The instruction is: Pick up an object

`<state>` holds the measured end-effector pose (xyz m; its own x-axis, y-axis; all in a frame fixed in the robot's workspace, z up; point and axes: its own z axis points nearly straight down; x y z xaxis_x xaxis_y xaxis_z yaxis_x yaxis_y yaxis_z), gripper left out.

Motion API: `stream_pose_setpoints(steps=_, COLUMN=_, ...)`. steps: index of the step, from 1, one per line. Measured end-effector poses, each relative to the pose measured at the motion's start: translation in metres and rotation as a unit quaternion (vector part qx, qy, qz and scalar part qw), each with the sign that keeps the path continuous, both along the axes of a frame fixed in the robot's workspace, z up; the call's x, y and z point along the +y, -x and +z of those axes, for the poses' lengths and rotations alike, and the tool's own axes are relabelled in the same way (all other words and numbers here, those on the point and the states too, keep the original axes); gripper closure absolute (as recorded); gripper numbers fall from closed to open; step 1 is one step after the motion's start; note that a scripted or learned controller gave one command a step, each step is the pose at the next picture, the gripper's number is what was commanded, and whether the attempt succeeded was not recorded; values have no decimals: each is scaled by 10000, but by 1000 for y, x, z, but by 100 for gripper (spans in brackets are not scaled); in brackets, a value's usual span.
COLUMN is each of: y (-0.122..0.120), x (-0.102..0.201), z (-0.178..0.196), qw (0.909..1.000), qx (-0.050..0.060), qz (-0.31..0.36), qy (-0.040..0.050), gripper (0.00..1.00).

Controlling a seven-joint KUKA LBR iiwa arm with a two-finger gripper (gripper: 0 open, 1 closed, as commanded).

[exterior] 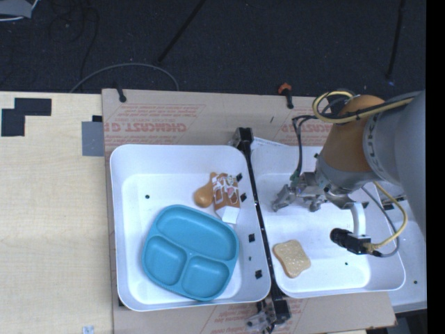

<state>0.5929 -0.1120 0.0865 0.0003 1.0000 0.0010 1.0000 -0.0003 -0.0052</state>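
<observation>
Claw above one toast slice

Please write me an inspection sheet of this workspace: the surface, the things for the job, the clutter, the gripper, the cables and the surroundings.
Surface: a pale wooden bench bears a left white bin and a right white bin side by side, on a brown board.
Job's things: a blue divided tray and a small orange-brown toy lie in the left bin; a tan toast-shaped piece lies in the right bin.
Clutter: nothing seen.
Gripper: the gripper is low over the right bin, apart from the toast-shaped piece, with nothing between its fingers.
Cables: yellow and black cables loop at the arm's wrist.
Surroundings: dark floor with loose cables behind the bench.
</observation>
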Motion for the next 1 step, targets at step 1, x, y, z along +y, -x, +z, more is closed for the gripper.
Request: stream_pose_setpoints(steps=1, y=0, x=-1, z=11, qw=10000, qx=2, qz=-16, qy=-2, gripper=100)
